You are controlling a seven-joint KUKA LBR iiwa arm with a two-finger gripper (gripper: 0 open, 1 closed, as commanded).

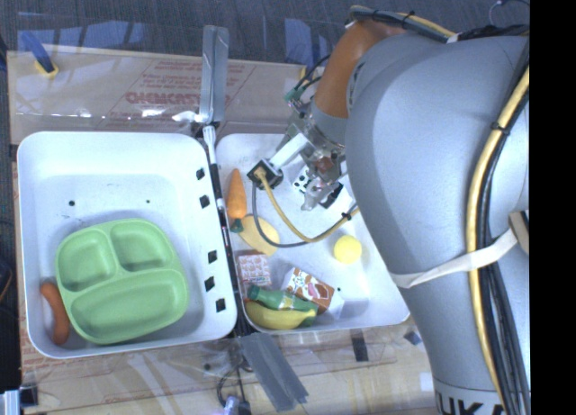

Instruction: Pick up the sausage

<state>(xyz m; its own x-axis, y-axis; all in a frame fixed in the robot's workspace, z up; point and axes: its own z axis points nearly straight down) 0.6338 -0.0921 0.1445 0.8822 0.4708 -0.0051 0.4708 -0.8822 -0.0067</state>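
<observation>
My tool (317,179) hangs over the upper part of the right bin (382,312). It is a tangle of metal, black parts and a yellow cable from this angle, and I cannot tell how it stands or whether it touches anything. My grey arm (432,170) covers much of that bin's right side.

The sausage (54,311) lies in the left bin (108,157), in the lower left corner, a reddish-brown rounded length tucked against the left edge of a green plate (121,280). The plate is smooth plastic with rounded corners and three compartments.

The right bin holds an orange carrot (236,197) along its left wall, a pale yellow curved piece (256,238) just below it, a round yellow lemon (347,249), a small printed packet (254,268), a carton (310,289), a green bottle (274,298) and a banana (279,317) near the front wall.

Both bins are white and shallow, side by side on the table (117,85).
</observation>
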